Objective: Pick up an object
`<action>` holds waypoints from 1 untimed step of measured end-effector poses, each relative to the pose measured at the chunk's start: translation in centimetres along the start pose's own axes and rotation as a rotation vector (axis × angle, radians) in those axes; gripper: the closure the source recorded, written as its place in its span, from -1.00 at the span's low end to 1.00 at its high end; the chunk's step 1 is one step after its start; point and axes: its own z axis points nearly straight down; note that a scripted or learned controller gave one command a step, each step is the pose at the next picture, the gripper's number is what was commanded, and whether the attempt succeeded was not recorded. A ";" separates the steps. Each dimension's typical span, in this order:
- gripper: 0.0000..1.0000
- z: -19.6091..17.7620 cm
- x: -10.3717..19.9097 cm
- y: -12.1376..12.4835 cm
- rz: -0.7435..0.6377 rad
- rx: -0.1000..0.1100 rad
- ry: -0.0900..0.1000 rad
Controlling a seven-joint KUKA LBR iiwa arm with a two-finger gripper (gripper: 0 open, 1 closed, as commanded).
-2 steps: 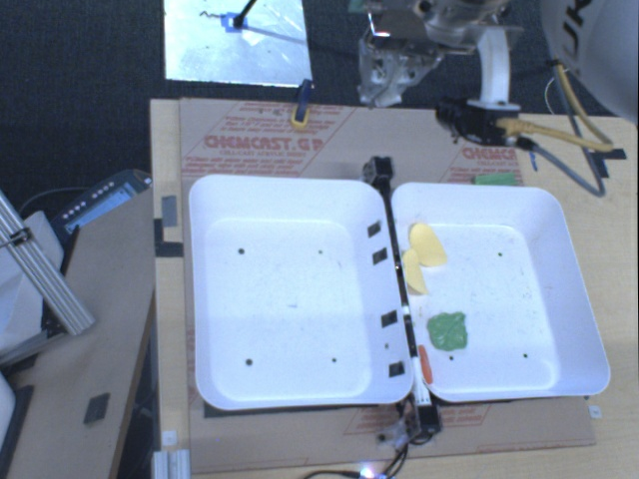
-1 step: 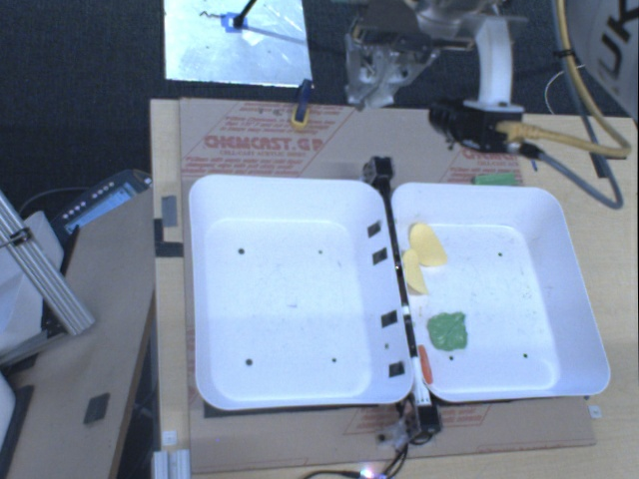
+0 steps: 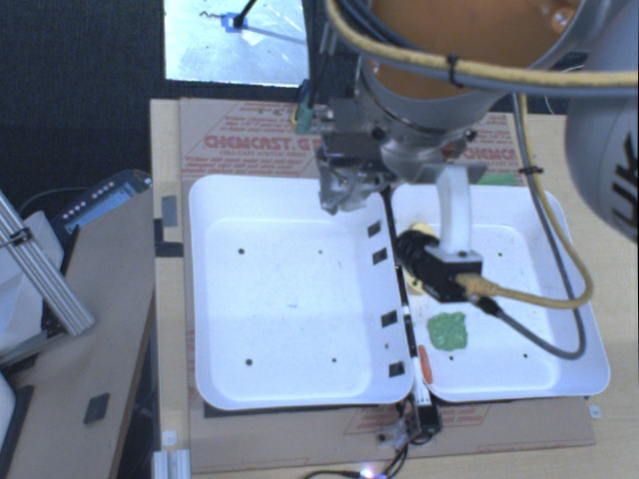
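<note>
**Hanging above the far corner of the left bin, nothing seen in the gripper**

Nearest the camera, a flat brown cardboard sheet (image 3: 250, 425) pokes out from under both bins, its surface matt and its edge printed in faded red. On it sit the two shallow trays of smooth white plastic with rounded corners and low, curved rims. They lie side by side, and a row of small square black tabs (image 3: 388, 318) runs along the seam where they meet.

In the right bin (image 3: 529, 352), close to its near rim and just beside the seam, lies a thin orange sliver (image 3: 424, 364), short and stick-like. A little farther in rests a green lump (image 3: 447, 330), soft-looking and crumpled, with an uneven outline. Farther still, near the middle of the seam side, a yellow piece (image 3: 420, 232) shows as a small rounded patch; most of it is hidden, so its shape cannot be told.

The left bin (image 3: 290, 307) has a glossy floor marked by a few tiny dark dots.

Over that bin's far right corner hangs the gripper (image 3: 342, 200), a blocky mass of dull grey metal. Whether it is open or closed cannot be told, and no object is visible in it. Above it swells the arm (image 3: 469, 18), a broad, smooth orange band between grey casings.
</note>
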 end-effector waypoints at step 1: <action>1.00 -2.7 2.6 0.4 0.003 -0.010 0.003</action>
